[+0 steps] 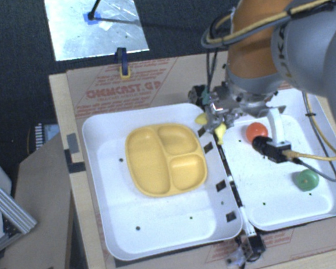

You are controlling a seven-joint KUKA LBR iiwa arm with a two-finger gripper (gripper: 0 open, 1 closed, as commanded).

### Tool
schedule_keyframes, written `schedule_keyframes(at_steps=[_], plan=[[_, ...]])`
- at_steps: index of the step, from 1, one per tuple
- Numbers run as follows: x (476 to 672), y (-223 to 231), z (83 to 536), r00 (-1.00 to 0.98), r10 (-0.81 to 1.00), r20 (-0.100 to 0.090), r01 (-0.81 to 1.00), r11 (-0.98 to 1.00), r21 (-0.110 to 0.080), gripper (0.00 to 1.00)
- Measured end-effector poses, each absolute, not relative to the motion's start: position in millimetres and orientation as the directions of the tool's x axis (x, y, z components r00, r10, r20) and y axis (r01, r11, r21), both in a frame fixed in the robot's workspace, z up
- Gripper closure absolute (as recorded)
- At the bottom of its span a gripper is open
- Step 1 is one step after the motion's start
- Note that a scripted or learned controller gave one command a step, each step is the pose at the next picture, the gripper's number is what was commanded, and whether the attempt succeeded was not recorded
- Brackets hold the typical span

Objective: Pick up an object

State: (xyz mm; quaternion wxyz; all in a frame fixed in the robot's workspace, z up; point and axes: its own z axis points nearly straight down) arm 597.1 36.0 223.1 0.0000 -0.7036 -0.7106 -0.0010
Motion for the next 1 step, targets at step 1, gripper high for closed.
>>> schedule_keyframes(at_steps=[1], plan=[[580.5,92.9,219.5,-0.011,1.000,0.002,1.000,0.011,-0.001,1.00]])
